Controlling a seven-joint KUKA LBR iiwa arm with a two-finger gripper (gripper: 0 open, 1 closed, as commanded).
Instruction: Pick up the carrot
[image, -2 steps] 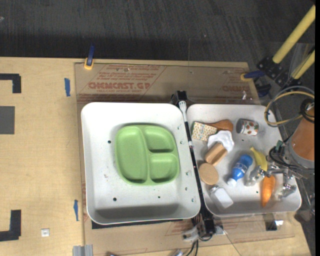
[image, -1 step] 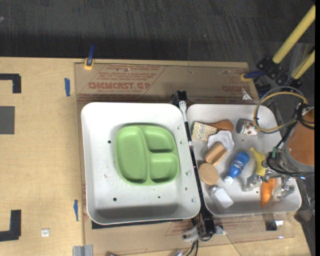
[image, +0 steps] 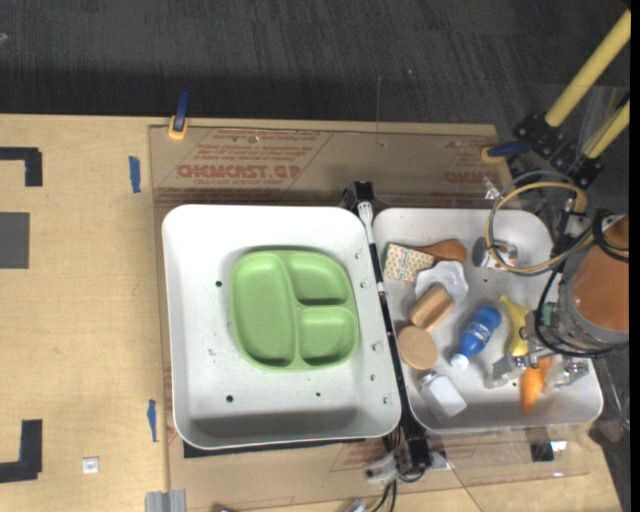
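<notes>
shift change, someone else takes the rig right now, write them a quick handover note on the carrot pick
Gripper: low in the right bin, right at the carrot; whether it has closed on it can't be made out.
Carrot: near the right bin's front right corner, beside a blue bottle and a yellow item.
Left bin: holds a green divided tray.
Done: arm brought down over the carrot.
Left: confirm the grasp, lift it.

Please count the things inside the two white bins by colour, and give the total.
Green: 1, divided plate
Blue: 1, bottle
Orange: 1, carrot
Yellow: 1, item
Tan or brown: 3
White or patterned: 3, hard to separate
Total: about 10
</notes>
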